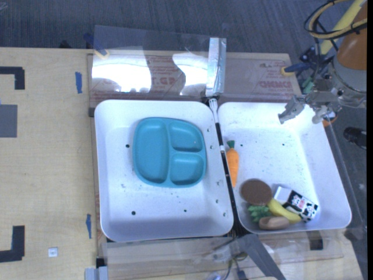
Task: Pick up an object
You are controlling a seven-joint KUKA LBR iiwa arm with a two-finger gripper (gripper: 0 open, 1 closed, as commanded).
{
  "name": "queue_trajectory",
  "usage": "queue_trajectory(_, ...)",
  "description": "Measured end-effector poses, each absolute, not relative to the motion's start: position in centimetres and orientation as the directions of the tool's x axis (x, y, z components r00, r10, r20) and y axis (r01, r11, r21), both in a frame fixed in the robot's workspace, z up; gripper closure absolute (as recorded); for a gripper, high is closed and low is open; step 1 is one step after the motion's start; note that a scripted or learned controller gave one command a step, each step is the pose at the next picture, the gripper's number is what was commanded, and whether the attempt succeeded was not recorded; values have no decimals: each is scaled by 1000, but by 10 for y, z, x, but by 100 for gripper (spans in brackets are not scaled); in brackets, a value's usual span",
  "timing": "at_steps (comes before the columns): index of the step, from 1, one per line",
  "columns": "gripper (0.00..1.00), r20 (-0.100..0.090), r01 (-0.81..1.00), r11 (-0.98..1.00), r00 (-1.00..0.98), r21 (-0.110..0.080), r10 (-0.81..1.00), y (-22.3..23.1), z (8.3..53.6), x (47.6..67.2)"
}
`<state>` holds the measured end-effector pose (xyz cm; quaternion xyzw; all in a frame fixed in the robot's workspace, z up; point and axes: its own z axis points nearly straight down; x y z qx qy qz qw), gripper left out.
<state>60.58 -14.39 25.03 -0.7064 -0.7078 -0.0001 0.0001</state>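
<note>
My gripper [302,116] hovers over the far right corner of the right bin [280,150], open, with nothing between its fingers. Well below it, several toy foods lie in that bin. An orange carrot [232,163] rests along the left wall. At the near edge are a brown round patty [256,191], a yellow banana [284,210], a small white carton with black and red print [298,202], a green leafy piece [255,212] and a tan sausage-like piece [273,222]. The gripper touches none of them.
A blue divided plate [170,151] sits in the left bin [111,174]. A clear plastic sheet with a grey strip [215,67] stands behind the bins. Yellow and black cables [335,16] loop above the arm at the top right.
</note>
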Motion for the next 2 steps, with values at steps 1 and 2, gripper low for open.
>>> queue_trajectory(1, 0, 3, 978, 207, -207, -5, 978, -103, 153, 529)
queue_trajectory(2, 0, -4, 987, 160, -160, 18, 987, -116, 93, 485)
